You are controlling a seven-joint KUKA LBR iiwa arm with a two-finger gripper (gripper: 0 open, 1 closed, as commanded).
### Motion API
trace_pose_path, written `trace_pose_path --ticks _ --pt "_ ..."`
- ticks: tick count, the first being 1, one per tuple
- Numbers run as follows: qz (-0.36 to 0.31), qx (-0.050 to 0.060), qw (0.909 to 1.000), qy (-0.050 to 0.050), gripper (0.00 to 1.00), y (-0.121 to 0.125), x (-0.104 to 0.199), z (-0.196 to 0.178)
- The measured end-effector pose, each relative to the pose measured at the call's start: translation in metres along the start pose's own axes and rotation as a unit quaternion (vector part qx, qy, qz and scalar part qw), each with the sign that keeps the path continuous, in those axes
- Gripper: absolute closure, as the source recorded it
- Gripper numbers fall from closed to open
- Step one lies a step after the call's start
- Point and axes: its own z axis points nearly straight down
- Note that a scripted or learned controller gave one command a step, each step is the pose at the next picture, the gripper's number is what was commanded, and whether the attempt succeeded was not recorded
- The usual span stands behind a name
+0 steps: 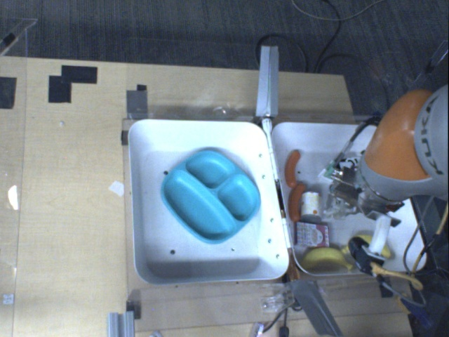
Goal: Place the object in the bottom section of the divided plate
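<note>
banana (328,259) at right bin's (319,133) near edge, partly cut off by the rim | gripper (342,196) above bin's middle, jaws blurred, can't tell | sausages (293,164) probably, beyond | blue divided plate (210,194) in left bin (147,209)

Grey arm (429,142) with orange band (394,135), cables near the wrist.

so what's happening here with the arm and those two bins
A robot arm reaches in from the right, its gripper low over the right bin, which holds two sausages, a banana and a small packet. The blue divided plate sits in the left bin with nothing in its sections yet.
</note>
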Motion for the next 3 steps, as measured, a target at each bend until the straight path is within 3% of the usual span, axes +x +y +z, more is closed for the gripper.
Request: trace_pose_path --ticks 1,2,3 --pt "-0.026 -0.001 0.9997 0.000 1.00 -0.015 0.041 -0.146" --pt "-0.042 0.002 0.9991 -0.001 1.00 -0.027 0.069 0.001" --pt "0.000 0.000 1.0000 0.000 1.00 0.015 0.050 -0.144"
